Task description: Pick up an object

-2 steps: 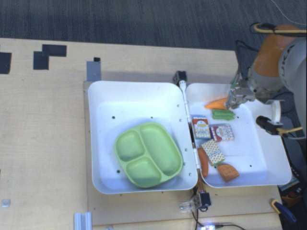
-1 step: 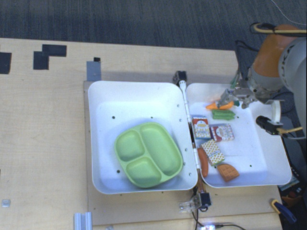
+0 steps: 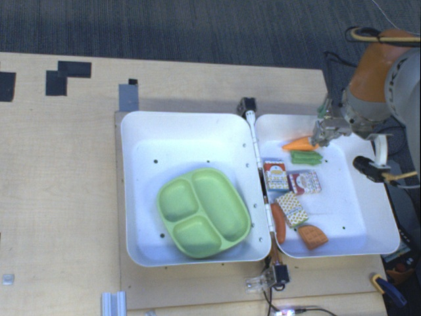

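The right bin holds several small toy foods. An orange carrot lies at its far side with a green pod just in front of it. My gripper hangs low at the carrot's right end, close to both pieces; nothing is seen lifted. Nearer the front lie a red-and-white carton, a dark red packet, a patterned packet, a red sausage and a brown bread piece.
The left bin holds a green divided plate. A divider rail runs between the bins. The arm's orange band and grey wrist stand over the right bin's far right corner. Cables lie at the bench's front edge.
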You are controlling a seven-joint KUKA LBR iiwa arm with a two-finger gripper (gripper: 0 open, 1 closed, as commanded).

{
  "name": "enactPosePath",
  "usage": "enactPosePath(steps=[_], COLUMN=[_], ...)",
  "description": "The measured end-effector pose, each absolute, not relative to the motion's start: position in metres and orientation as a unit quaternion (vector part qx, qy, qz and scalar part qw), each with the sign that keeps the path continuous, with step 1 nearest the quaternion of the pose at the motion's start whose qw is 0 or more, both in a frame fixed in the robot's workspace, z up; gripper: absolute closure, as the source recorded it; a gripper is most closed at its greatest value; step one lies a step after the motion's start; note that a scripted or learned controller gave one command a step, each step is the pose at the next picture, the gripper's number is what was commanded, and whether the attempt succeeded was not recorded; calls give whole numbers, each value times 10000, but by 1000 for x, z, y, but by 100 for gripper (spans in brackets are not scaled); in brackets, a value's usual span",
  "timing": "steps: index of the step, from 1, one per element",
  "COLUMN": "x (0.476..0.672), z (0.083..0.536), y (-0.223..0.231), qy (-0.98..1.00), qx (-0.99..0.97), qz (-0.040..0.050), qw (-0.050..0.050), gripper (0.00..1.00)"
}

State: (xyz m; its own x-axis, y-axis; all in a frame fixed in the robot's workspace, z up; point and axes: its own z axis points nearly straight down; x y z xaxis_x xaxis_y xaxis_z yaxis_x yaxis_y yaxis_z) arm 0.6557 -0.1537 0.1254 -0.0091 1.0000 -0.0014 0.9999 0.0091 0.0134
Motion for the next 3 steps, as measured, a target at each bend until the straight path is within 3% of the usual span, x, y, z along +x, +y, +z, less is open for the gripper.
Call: enactPosePath(steps=[1, 2, 3], x=[656, 635, 637], z=[125, 85, 96], y=[-154, -131, -130], qy=[7103, 7092, 7098], qx=[7039, 7050, 7044], qz=[42, 10, 21], qw=[51, 12, 20], gripper=[0, 0, 100])
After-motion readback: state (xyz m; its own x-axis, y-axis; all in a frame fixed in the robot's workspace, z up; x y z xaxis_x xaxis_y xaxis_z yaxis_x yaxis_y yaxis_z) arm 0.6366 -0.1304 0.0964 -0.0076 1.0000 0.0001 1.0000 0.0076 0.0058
